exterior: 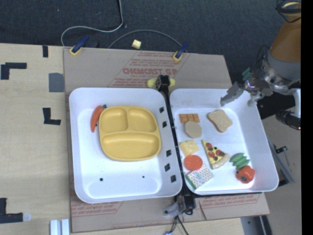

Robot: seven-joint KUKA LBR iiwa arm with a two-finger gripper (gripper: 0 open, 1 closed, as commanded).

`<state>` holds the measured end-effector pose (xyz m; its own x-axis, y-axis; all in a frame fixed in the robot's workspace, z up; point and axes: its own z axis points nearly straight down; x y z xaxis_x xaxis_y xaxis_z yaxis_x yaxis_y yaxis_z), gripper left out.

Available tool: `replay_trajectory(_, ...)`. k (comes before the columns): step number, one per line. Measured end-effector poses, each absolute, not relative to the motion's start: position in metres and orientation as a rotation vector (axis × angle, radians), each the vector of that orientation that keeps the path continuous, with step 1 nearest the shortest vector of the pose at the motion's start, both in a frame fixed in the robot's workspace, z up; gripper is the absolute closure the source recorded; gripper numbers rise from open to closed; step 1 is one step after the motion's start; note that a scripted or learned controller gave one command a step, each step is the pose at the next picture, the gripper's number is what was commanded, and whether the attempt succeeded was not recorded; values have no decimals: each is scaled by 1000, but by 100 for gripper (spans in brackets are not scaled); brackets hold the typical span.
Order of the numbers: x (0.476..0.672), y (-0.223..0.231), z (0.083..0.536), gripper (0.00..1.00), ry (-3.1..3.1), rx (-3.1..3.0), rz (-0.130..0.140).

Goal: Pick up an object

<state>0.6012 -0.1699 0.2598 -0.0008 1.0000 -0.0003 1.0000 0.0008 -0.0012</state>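
Pincer [234,95] hovers over the right bin's [266,146] far edge (whether its fingers are apart, I cannot tell); nearest lies a tan bread slice [219,120], flat, brown-crusted.

1. The arm [286,38] is reaching in from the upper right of the frame, its orange band showing near the right edge.
2. Below the band, the grey wrist [276,77] is sitting at the right of the frame, a little above mid-height, angling down and toward the left.
3. The gripper [234,95] is pointing leftward and slightly downward from the wrist, in the upper right part of the frame.
4. One grey finger [230,96] is showing as a slim tilted shape at the gripper's leftmost end.
5. Nothing is showing between the gripper's fingers; the gripper is hanging bare at its tip.
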Motion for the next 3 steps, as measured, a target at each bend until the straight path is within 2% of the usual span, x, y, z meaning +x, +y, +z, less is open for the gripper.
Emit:
replay_trajectory(1,612,-107,94,0,-2220,-2207,9)
replay_trajectory(2,618,-97,83,0,-2223,-2219,4)
replay_trajectory(3,618,-97,94,100,-2222,-2219,1)
